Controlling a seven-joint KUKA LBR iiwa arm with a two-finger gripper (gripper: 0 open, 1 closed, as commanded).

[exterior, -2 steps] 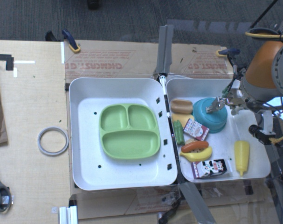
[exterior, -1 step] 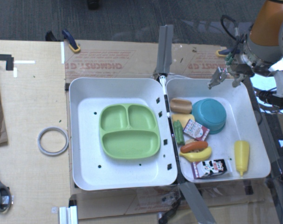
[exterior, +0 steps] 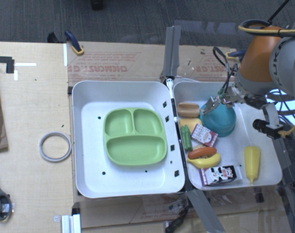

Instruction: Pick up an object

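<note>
Gripper [exterior: 213, 104] poised at teal bowl's [exterior: 221, 120] upper-left rim, right bin [exterior: 268, 178]; jaw state cannot tell. Approach step, nothing lifted. Next you need firm rim pinch, straight lift clear of bun [exterior: 188, 109] beside bowl.

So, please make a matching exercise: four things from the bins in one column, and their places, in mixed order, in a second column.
Things:
1. green divided plate
2. teal bowl
3. yellow corn cob
4. milk carton

Places:
A. right bin, near front edge
B. left bin, middle
C. right bin, right side
D. right bin, under the gripper

Pairs: 1-B, 2-D, 3-C, 4-A
</note>
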